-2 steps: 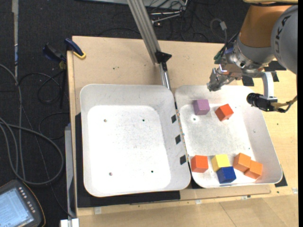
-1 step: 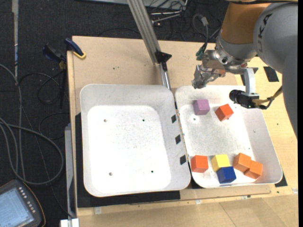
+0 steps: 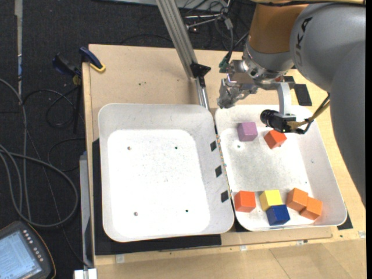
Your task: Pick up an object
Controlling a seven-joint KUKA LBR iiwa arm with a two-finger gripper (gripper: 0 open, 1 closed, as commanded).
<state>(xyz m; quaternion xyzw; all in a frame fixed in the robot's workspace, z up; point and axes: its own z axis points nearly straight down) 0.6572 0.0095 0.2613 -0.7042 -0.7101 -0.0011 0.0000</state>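
Note:
The right bin (image 3: 317,173) holds several small blocks. A purple cube (image 3: 247,131) and a red-orange cube (image 3: 275,138) lie near its far end. Along the near wall sit an orange cube (image 3: 244,200), a yellow cube (image 3: 270,198), a blue cube (image 3: 278,214) and two more orange blocks (image 3: 306,203). My gripper (image 3: 228,99) hangs over the far left corner of the right bin, up and to the left of the purple cube and apart from it. I see no block in it.
The left bin (image 3: 107,156) lies beside the right one, with black clips (image 3: 220,170) along the shared rim. A slanted metal rail (image 3: 177,28) runs down to the bins' far edge. Clamps (image 3: 81,63) and cables lie at the bench's far left.

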